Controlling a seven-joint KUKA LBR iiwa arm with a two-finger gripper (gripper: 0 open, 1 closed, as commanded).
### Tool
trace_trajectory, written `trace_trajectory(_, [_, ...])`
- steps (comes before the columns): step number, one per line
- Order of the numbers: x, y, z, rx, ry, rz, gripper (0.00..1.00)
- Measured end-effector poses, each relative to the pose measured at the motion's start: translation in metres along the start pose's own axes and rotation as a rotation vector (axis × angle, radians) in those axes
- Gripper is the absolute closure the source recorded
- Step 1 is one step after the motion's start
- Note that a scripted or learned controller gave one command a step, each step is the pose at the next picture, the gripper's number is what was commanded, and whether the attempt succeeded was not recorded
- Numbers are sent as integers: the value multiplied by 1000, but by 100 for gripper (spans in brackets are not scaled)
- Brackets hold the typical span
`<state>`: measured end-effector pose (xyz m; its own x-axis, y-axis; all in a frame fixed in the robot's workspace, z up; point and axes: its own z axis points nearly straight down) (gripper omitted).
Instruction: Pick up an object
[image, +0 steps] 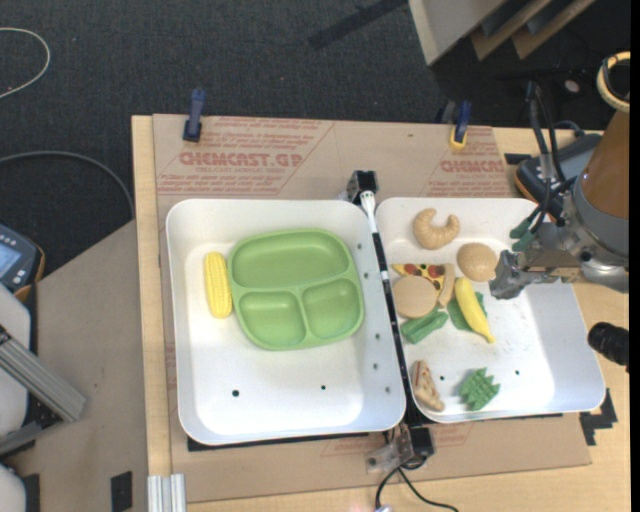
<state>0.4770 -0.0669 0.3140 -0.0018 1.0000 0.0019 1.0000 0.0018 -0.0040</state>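
Cardboard bench (300, 150), curved banana (472, 309), divided green tray (295, 288)

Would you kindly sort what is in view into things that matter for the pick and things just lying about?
For the pick: gripper, banana, bread roll, croissant, right bin.
Lying about: green tray, corn cob, left bin, blue clamp.

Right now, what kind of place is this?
Probably a robot lab test bench: two white bins clamped to a board, toy food like a corn cob and banana, cables on the floor.
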Motion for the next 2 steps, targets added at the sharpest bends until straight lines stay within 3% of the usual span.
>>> trace_trajectory(1, [-125,2,4,-8,-7,12,100])
trace_trajectory(2, [-76,2,46,-2,0,0,100])
